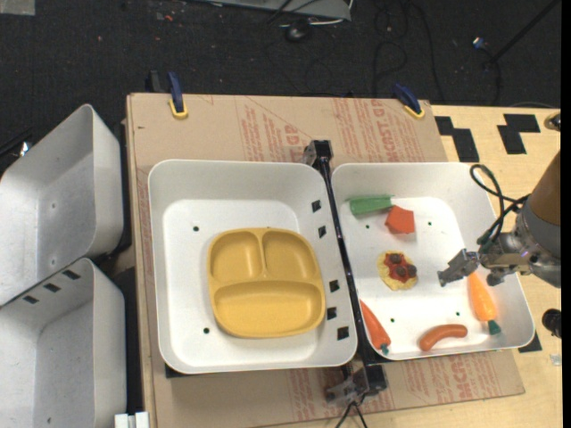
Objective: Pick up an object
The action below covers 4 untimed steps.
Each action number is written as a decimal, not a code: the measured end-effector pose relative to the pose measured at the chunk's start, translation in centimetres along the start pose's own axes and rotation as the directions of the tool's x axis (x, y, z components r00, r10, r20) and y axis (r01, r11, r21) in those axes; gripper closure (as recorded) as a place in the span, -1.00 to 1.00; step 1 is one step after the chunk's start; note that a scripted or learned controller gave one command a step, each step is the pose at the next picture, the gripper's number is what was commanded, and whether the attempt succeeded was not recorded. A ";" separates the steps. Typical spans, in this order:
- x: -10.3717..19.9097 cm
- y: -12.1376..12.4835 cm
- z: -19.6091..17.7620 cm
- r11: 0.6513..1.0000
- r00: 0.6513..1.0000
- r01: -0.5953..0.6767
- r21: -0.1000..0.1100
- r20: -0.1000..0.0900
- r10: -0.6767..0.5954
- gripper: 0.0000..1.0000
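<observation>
My gripper (475, 272) reaches into the right bin (451, 175) from the right, low over its right side. Its fingers (455, 268) stand open, spread to either side of the upper end of an orange carrot (484, 301). The carrot lies on the bin floor against the right wall, with a green tip at its lower end. Nothing is lifted. Other toys in this bin are a green piece (369, 205), a red-orange block (401, 221), a small pizza slice (398, 270), a red sausage (442, 336) and a second carrot (375, 325).
The left bin (178, 185) holds a yellow divided plate (265, 283). A black divider (337, 248) runs between the bins. Two more white bins (62, 203) stand off the bench at the left. The arm's cables (500, 212) hang over the right bin's far right corner.
</observation>
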<state>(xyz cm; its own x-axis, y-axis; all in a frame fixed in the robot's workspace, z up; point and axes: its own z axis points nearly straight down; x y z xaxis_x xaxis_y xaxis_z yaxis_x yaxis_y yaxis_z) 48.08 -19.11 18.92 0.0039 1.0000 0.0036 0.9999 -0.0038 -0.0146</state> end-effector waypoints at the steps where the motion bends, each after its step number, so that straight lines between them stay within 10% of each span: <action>1: 0.1 0.3 -0.7 1.000 1.000 0.004 -0.014 0.004 -0.004 -1.00; 3: 0.0 0.0 10.0 1.000 1.000 0.002 -0.010 0.001 -0.002 -1.00; 4: 0.0 0.1 8.7 1.000 1.000 0.001 -0.015 0.004 -0.001 1.00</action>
<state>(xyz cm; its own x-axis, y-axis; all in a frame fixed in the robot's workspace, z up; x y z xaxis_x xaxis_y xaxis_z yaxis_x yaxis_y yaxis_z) 48.05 -19.12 10.18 0.0028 1.0000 0.0000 1.0000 -0.0028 0.0002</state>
